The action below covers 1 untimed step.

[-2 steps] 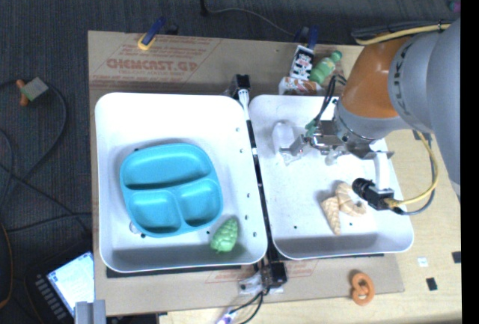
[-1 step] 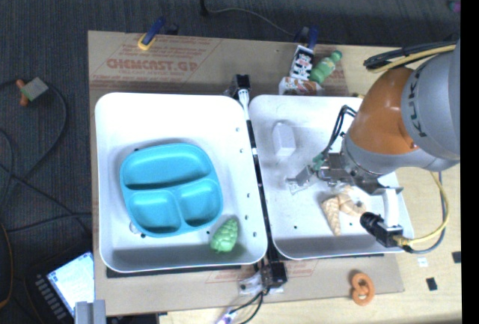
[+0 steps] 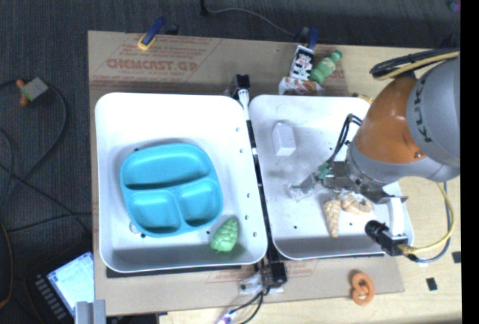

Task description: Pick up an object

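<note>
Reaching in from the counter's right edge, the arm (image 3: 408, 128) hangs low over the right bin (image 3: 299, 240), its wrist bent down so that the end effector (image 3: 329, 179) sits close above the bin floor near the bin's middle. How far the end effector is open cannot be told, since the wrist covers most of it, and nothing can be seen held in it. Just beside it toward the front lies a cone-shaped toy (image 3: 331, 216), pale orange and cream, with a small shell-like piece (image 3: 350, 202) against it; judged by position, this cluster is the likeliest target of the pick, because the end effector is lowered nearly over it. A small white block (image 3: 284, 139) rests toward the back of the same bin, well apart from the end effector. The left bin (image 3: 108, 165) holds a blue divided tray (image 3: 171, 188), laid flat, and a green toy (image 3: 224, 236) at its front right corner. On the counter's back edge stands a small bottle (image 3: 323, 66); near its front edge lies an orange ring (image 3: 362, 287).
</note>
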### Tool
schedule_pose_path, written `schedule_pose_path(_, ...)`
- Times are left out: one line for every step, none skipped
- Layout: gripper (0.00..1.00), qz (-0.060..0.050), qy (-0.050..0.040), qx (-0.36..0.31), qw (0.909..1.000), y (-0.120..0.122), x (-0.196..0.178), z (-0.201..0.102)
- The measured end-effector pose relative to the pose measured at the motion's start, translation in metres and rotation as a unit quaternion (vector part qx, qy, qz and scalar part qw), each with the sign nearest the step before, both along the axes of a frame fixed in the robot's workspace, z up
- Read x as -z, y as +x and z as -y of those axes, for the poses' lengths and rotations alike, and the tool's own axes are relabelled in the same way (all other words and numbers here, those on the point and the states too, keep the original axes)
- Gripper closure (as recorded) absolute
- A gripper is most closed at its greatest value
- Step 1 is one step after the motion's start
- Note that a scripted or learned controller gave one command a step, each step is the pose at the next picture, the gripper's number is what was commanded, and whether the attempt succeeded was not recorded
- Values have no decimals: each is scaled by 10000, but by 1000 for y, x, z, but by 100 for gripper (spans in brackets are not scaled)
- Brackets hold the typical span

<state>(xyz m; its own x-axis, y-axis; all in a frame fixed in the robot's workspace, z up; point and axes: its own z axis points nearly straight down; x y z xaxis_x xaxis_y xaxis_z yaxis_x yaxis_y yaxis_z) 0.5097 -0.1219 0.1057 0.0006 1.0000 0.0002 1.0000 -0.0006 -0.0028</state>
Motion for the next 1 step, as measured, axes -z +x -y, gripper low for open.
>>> schedule_pose_path(0,3,1,-3,10000,-3,7,-10)
